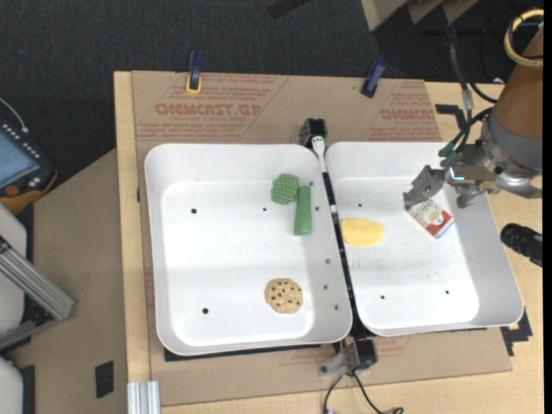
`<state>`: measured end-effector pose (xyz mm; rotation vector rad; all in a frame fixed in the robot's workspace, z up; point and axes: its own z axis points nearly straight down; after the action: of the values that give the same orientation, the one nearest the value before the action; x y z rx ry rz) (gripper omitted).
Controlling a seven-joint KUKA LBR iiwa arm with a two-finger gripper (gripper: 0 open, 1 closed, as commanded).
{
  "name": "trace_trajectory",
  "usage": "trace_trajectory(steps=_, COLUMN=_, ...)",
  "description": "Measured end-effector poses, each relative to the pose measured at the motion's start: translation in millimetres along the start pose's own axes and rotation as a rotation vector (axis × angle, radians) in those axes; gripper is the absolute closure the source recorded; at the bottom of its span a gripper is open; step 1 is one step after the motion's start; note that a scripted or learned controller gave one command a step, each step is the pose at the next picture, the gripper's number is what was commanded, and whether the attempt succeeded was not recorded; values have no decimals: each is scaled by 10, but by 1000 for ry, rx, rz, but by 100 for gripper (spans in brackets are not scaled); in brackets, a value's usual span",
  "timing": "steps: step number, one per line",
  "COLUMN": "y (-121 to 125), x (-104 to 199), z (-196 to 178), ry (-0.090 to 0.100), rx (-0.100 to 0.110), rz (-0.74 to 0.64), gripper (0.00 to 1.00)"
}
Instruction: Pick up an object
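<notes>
Carton (434,220) in right bin (483,309), gripper (438,190) just above it.
Approach step; can't tell finger state. Next: drop straight down, close on carton.

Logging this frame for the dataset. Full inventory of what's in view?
Bins: 2, white, side by side on the bench.
Brush: 1, green, left bin, upper right part.
Cookie: 1, tan with dark chips, left bin, near the front.
Yellow lump: 1, yellow, right bin, close to its left wall.
Small packet: 1, white and red, right bin, beside the gripper.
Clamps: 2, blue, back edge of the cardboard sheet.
Gripper: 1, grey, over the right bin, next to the packet; arm grey with an orange band.
</notes>
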<state>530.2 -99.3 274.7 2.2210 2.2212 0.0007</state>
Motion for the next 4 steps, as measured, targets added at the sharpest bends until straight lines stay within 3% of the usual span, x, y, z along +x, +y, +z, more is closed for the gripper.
trace_trajectory(steps=1, y=6, x=0, z=-107, ry=-1, rx=-3, rz=0, gripper=100)
trace_trajectory(steps=2, y=-273, x=613, z=-213, ry=3, rx=3, rz=-7, gripper=100)
trace_trajectory(steps=4, y=-252, x=579, z=-413, ry=0, rx=-2, rz=-1, gripper=100)
